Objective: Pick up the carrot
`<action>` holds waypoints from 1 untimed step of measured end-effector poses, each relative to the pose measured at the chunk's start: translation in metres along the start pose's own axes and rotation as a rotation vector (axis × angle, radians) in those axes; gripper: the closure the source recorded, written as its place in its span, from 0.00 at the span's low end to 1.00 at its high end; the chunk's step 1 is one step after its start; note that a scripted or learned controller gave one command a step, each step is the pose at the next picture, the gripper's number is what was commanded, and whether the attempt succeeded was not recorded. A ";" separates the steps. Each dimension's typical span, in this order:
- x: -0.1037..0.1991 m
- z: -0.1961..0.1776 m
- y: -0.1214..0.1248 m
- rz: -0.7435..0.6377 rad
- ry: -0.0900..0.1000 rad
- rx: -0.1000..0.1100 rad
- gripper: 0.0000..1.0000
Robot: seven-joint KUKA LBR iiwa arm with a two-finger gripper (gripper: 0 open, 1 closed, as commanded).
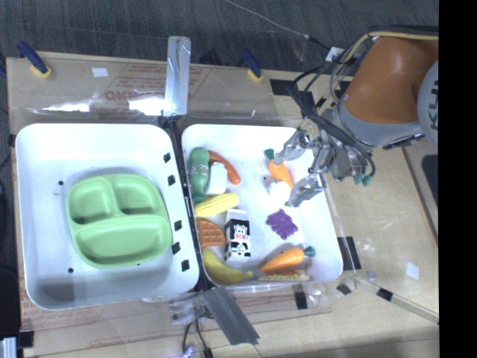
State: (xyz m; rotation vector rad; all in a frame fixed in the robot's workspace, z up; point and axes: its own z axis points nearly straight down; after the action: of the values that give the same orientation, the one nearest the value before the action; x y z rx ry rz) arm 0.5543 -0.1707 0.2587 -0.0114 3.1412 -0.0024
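Two carrots lie in the right bin (322, 200). A small orange carrot (279, 172) with a green top is near the bin's right wall. A larger carrot (285, 259) rests by the front wall. My gripper (284, 179) hangs over the small carrot. Its fingers are spread apart, one finger (287, 152) just behind the carrot and the other in front of it. The small carrot lies between the two tips on the bin floor, and the fingers are not closed on it.
The right bin also holds a purple grape bunch (282, 223), a milk carton (238, 236), a banana (223, 270), corn (217, 203), a waffle (211, 232), a green bottle (199, 168) and an orange pepper (228, 168). A green divided plate (119, 218) sits in the left bin.
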 end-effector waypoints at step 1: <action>-0.057 0.114 -0.038 -0.186 0.007 -0.005 0.00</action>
State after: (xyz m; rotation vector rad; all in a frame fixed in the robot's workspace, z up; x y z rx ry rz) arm 0.6114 -0.2082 0.1444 -0.3039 3.1338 0.0054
